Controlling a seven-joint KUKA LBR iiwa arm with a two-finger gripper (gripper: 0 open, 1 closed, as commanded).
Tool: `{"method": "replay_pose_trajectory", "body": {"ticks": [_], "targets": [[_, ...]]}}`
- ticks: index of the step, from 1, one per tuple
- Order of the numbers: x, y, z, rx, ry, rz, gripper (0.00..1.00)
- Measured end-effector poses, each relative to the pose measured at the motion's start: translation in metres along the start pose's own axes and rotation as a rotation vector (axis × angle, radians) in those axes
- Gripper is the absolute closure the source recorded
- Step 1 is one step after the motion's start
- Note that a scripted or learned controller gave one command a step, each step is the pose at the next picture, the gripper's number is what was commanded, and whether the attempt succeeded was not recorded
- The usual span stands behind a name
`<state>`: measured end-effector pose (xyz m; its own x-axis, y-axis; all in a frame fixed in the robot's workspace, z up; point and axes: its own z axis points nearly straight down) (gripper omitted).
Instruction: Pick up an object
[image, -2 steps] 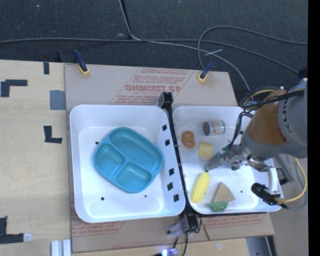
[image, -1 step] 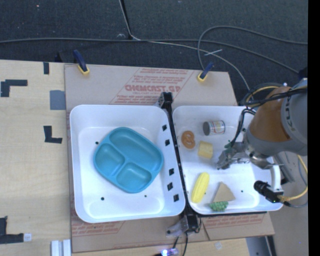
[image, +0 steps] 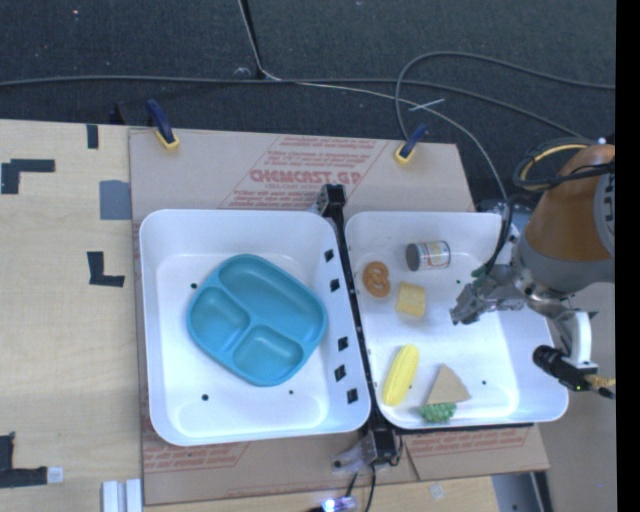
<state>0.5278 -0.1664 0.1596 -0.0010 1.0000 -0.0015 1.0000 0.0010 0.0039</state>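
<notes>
The right bin (image: 500, 395) holds a small can (image: 428, 256) lying on its side, a brown pretzel-shaped piece (image: 376, 279), a pale yellow block (image: 411, 300), a yellow corn cob (image: 401, 375), a tan wedge (image: 449, 384) and a small green piece (image: 437, 411). My gripper (image: 468, 309) hangs over the right part of this bin, to the right of the yellow block and below the can. Nothing shows between its fingers.
The left bin (image: 165, 330) holds a blue divided plate (image: 257, 318). A black divider (image: 344, 300) runs between the bins. Cardboard (image: 300, 165) lies under both, clamped at the back. Cables cross the dark floor behind.
</notes>
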Motion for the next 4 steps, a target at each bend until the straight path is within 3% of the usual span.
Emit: {"method": "replay_pose_trajectory", "body": {"ticks": [1, 3, 4], "targets": [[0.000, 0.001, -0.045, 0.000, 0.000, -0.001, 1.00], [0.106, 0.030, -0.061, 0.004, 0.003, -0.007, 1.00], [0.156, 0.052, -0.051, 0.006, 0.003, -0.006, 1.00]]}}
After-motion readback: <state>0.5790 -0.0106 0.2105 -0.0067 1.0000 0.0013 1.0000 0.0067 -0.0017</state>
